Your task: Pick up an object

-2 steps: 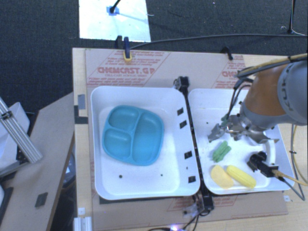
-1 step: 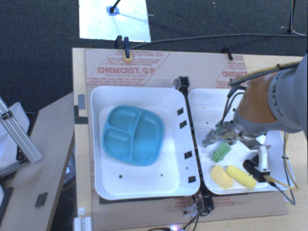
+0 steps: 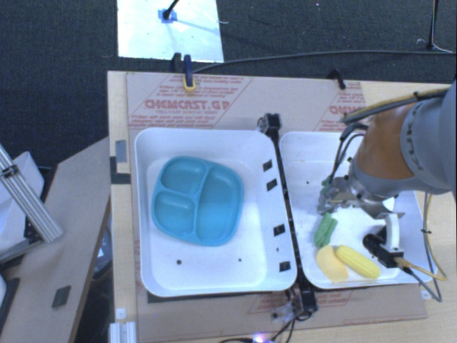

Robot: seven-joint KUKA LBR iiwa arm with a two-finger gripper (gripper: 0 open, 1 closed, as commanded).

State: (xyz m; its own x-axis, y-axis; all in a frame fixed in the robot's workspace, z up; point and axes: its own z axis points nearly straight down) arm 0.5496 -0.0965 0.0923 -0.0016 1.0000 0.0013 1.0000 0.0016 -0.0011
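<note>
1. Right shallow white plastic bin [image 3: 303, 163]: holds 3 items near its front edge. A small green pod-shaped toy vegetable [image 3: 326, 229] lies nearly upright in the view. A pale yellow rounded toy piece [image 3: 329, 262] sits just in front of it. A bright yellow toy corn cob [image 3: 359, 261] lies slanted, touching the pale yellow piece.

2. Left shallow white plastic bin [image 3: 214, 138]: holds 1 turquoise plastic divided plate [image 3: 196, 200] with 3 compartments.

3. Two-finger gripper [image 3: 333, 200] on the grey arm with orange band [image 3: 389, 156]: low in the right bin, directly above the top end of the green vegetable. Finger opening cannot be told; nothing visibly held.

4. Step in hand, as judged: approach or descent onto a target, likely the green vegetable; pick not yet made.

5. Next move calls for: straddling the narrow green body, closing across its width, lifting straight up clear of the 2 yellow neighbours.
</note>
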